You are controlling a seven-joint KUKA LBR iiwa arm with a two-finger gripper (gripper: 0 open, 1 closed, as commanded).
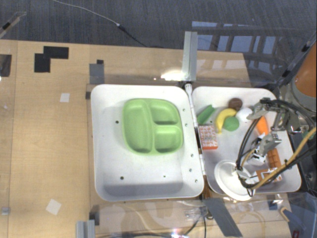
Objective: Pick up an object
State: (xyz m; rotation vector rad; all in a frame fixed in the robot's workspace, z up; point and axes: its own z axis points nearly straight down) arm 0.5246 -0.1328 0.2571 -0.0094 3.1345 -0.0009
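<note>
The gripper (258,151) hung low over the right white bin (292,182), cables looped around it; whether it was clenched I could not tell. Beside it lay an orange carrot-shaped toy (262,125). Farther left sat a yellow banana (225,117). The green divided plastic tray (151,125) filled the left white bin (106,133).

The left bin (106,177) offers open floor all around the green divided tray (151,125) at its centre, widest toward six o'clock. The right bin (210,175) is crowded: green pieces, a banana (225,117) and a brown ball (235,103) toward twelve o'clock, a white bowl (229,178) at six, cables (247,148) draped across three.
</note>
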